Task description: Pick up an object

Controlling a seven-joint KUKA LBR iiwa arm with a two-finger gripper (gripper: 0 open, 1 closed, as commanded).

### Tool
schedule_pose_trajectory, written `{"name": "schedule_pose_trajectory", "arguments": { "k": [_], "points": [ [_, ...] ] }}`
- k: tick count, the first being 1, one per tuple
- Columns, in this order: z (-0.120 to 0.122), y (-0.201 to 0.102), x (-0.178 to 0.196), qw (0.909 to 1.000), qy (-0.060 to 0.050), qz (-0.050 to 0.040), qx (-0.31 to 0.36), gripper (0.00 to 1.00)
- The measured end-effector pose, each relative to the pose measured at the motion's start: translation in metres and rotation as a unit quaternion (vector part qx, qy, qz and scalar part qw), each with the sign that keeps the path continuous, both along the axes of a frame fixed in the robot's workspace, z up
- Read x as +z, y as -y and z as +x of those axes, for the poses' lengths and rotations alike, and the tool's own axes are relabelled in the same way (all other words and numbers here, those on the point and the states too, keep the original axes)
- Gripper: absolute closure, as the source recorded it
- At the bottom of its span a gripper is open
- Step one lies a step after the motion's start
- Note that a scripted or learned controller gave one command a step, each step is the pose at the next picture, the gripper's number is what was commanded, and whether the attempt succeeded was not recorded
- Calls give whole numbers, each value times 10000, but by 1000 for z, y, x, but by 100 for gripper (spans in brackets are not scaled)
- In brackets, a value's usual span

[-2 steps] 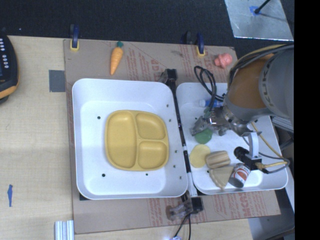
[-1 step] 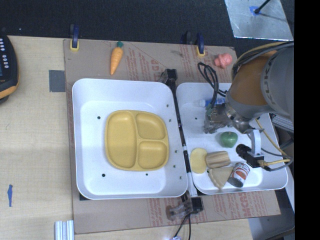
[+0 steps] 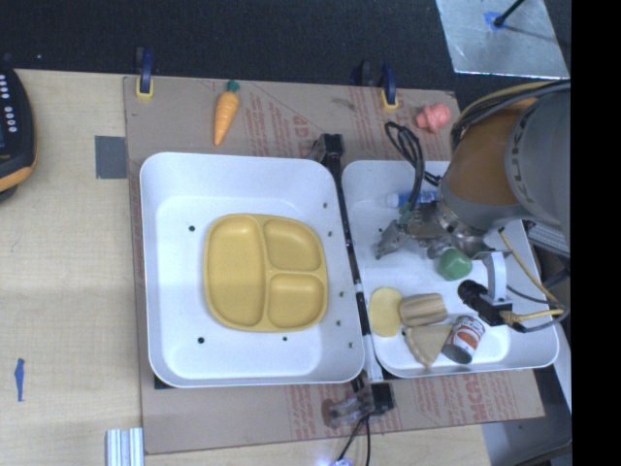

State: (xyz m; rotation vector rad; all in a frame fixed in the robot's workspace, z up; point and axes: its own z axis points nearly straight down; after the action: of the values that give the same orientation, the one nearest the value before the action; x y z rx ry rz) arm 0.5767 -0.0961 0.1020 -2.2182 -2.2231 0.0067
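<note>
The small round green ball (image 3: 453, 262) lies in the right white bin (image 3: 388, 352) just beside the tool (image 3: 400, 237), whose grip I cannot tell, so it should come straight down over the ball, clear of the bin wall.

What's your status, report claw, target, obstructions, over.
Claw low in right bin, nothing seen gripped. Green ball beside wrist; can, tan pieces near front wall. Cables trail close by.
</note>
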Motion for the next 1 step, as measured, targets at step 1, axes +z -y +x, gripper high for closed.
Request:
{"name": "schedule_pose_trajectory", "arguments": {
  "k": [1],
  "points": [
    [20,35,48,10000,30,0,-11,0]
  ]
}}
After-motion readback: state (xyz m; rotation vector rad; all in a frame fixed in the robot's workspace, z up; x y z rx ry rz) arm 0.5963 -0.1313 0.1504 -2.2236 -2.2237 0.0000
